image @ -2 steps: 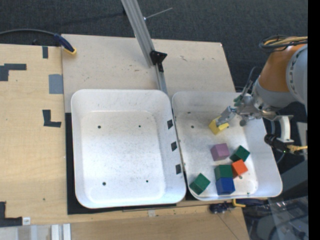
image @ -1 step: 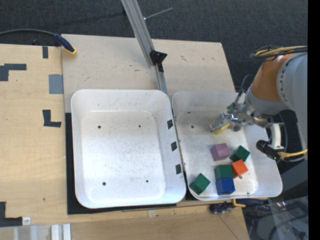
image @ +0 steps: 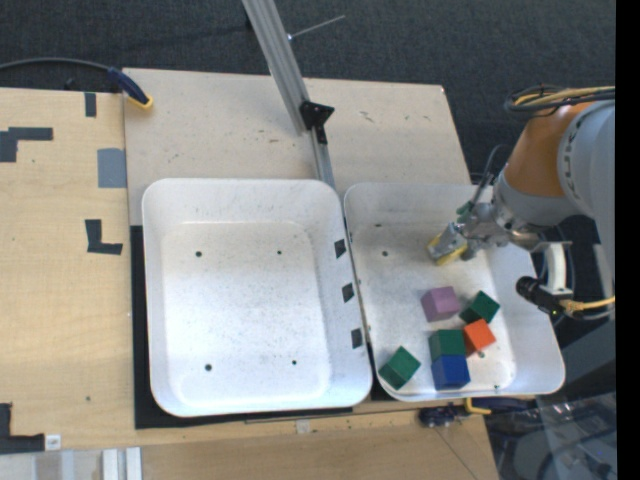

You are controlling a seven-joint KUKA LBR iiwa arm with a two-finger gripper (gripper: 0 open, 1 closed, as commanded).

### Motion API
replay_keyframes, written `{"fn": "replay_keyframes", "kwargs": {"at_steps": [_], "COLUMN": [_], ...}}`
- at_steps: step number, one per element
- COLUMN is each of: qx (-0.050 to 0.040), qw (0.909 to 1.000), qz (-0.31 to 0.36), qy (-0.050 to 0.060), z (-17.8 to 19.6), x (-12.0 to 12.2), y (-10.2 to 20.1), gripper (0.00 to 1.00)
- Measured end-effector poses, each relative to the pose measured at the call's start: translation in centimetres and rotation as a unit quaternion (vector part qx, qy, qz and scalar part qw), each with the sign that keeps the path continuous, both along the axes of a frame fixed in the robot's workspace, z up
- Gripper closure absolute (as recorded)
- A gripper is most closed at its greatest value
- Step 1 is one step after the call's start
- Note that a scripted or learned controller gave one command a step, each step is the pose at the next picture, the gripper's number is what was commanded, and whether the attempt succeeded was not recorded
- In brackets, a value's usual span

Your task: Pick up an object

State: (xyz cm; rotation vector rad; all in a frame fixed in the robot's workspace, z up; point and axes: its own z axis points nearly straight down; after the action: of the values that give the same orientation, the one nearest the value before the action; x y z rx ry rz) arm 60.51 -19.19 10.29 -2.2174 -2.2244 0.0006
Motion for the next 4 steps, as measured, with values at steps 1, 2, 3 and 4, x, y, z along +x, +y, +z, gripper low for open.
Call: {"fn": "replay_keyframes", "kwargs": {"at_steps": [1,2,3,4], "qx": [-0.0009,-0.0007,-0.0013,-0.0003], "qw": [1.0000,1.0000,1.0000,1.0000], "qz": [-0.001,-0.001,-0.001,-0.001], "qy": [-0.002,-0.002,-0.003,-0.001], "z": [6.2,10.6,16.8,19.7], "x": [0.0,-0.1,0.0,0.1], "y": [-0.5,-1.0,-1.4,-1.4], "gripper": [1.00,1.00,1.00,1.00]}}
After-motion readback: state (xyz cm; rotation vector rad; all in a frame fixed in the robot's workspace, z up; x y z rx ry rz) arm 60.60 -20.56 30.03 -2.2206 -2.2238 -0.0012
